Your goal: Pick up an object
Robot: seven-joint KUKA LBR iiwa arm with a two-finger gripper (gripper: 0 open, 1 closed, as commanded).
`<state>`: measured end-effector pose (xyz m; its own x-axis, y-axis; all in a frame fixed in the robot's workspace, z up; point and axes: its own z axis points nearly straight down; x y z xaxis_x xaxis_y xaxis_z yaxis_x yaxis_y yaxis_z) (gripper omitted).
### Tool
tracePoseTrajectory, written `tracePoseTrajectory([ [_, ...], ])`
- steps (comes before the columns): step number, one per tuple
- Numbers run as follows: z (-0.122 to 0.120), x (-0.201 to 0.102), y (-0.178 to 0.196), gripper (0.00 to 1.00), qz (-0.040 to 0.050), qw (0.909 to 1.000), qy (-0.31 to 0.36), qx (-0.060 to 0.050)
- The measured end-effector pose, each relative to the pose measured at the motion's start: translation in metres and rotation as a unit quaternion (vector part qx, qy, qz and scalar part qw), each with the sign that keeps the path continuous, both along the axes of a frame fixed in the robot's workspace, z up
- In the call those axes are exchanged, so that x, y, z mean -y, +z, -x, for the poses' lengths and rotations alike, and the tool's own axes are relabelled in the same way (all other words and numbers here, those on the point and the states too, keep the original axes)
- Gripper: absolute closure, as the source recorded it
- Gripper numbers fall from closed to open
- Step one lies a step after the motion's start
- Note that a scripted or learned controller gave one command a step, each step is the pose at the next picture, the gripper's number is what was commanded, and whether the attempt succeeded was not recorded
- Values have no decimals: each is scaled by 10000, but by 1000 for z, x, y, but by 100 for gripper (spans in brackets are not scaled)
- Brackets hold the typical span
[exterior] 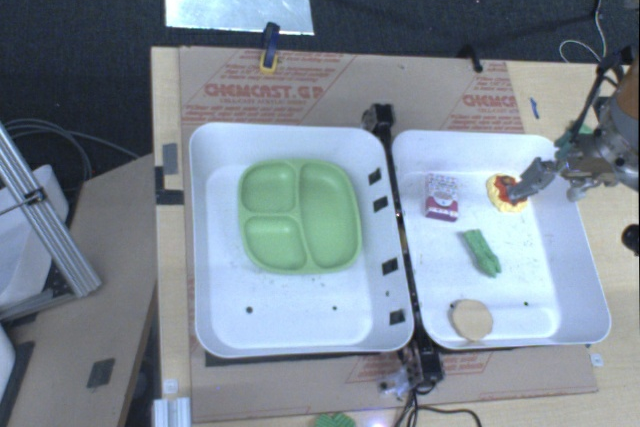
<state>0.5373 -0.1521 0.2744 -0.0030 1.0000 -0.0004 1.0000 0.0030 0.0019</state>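
**Gripper down on the yellow-and-red toy**

Now the gripper (522, 185) sits low in the right bin (575, 260), its 2 fingers pinching the yellow-and-red toy (503, 192) near the far wall. Just left lies a red-and-white packet (441, 197), nearer a green piece (481, 252) and a tan disc (471, 319). A green divided plate (300, 216) fills the left bin (215, 245).

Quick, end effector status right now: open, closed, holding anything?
End effector: over the right bin, right at the yellow and red toy. Open or closed cannot be told, and no grasp is visible.
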Motion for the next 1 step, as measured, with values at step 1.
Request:
tracePoseTrajectory([
  [1, 37, -19, -195, 0, -3, 10000, -13, -13],
])
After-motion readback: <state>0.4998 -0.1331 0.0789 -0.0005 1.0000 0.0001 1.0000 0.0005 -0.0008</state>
